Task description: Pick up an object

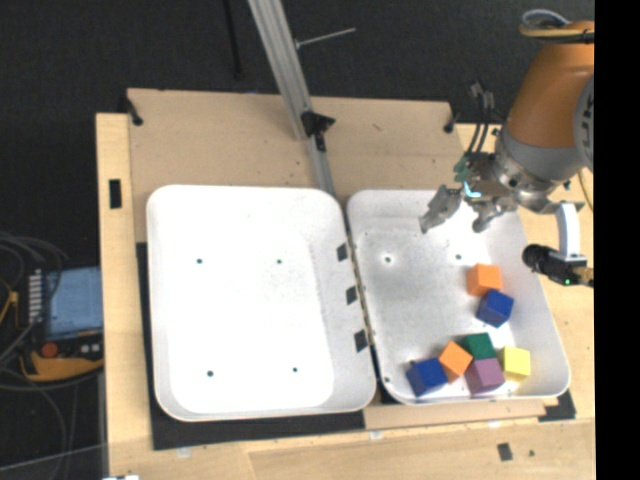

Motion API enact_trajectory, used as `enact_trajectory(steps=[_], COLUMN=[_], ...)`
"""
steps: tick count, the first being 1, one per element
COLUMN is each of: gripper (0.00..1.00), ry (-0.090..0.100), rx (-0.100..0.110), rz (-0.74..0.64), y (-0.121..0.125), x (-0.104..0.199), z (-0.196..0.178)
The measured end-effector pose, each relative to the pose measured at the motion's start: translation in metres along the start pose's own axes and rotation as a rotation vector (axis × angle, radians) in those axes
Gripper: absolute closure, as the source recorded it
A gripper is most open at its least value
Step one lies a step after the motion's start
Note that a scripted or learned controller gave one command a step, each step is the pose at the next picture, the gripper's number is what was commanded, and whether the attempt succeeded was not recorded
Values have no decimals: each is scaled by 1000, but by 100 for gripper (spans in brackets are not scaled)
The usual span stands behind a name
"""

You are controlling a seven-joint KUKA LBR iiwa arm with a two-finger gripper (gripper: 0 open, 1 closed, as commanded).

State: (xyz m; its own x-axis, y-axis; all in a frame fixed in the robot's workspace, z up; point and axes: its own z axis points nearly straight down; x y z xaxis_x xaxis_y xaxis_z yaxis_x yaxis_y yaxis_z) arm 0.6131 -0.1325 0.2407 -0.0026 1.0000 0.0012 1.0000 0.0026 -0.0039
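Dark carpet-like flooring surrounds a light wooden bench (200,148) that carries two shallow white bins side by side. On the left sits the left bin (250,203), its floor bare apart from a few small dark dots. Touching it along a hinged-looking seam is the right bin (400,268), which holds all the blocks, gathered toward its near right corner.

An orange cube (486,277) lies along the right side of that bin, with a dark blue cube (495,308) just beside it toward the front. Further forward is a tight cluster: a second blue cube (427,375) at the left end, a second orange cube (456,358) touching it, a green cube (480,345) behind, a purple cube (485,375) in front of the green one, and a yellow cube (516,361) at the right end.

From the right, the grey arm with its orange band (552,93) reaches over the far part of the right bin. Its gripper (459,215) hangs above bare bin floor, well apart from the cluster and near but not touching the first orange cube. The jaws stand apart, one finger pointing left and down, the other shorter to its right, with nothing between them.

A slanted metal pole (285,58) rises from behind the bins. At the far left edge, off the bench, lie a blue box (75,303) and tangled cables (25,268)
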Motion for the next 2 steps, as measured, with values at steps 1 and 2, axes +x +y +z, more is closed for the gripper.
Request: enact_trajectory(steps=[1,2], gripper=[0,0], ry=[0,-3], rx=[-5,1], rz=[0,2], y=[1,9], x=[0,1], z=[-3,56])
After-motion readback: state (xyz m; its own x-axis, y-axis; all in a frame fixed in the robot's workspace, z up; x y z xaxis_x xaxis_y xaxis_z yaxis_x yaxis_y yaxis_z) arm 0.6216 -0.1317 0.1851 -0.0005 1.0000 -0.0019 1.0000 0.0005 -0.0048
